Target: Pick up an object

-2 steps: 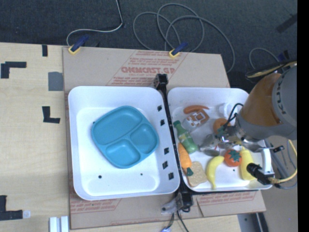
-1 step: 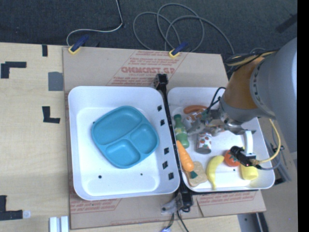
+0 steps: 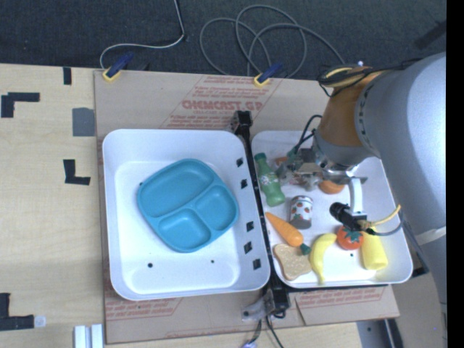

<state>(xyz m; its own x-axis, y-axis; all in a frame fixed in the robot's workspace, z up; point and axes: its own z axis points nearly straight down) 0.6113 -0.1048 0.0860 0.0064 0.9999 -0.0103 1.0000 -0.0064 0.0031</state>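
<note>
My gripper (image 3: 302,170) hangs low over the back of the right bin (image 3: 395,216), below the arm's orange band. Whether it has hold of anything is hidden by the wrist. Just left of it lies a green bottle (image 3: 270,181). A small can (image 3: 301,211) stands just in front of it, and an orange fruit (image 3: 332,187) peeks out at its right. Nearer the front lie a carrot (image 3: 284,230), a slice of bread (image 3: 291,262), a banana (image 3: 321,254), a tomato (image 3: 350,238) and a yellow block (image 3: 374,253).
The left bin (image 3: 119,194) holds a blue divided plate (image 3: 188,203). A black divider (image 3: 250,194) runs between the two bins. Cables loop on the dark floor (image 3: 87,13) behind the bench. The grey arm (image 3: 417,136) covers the right bin's far right side.
</note>
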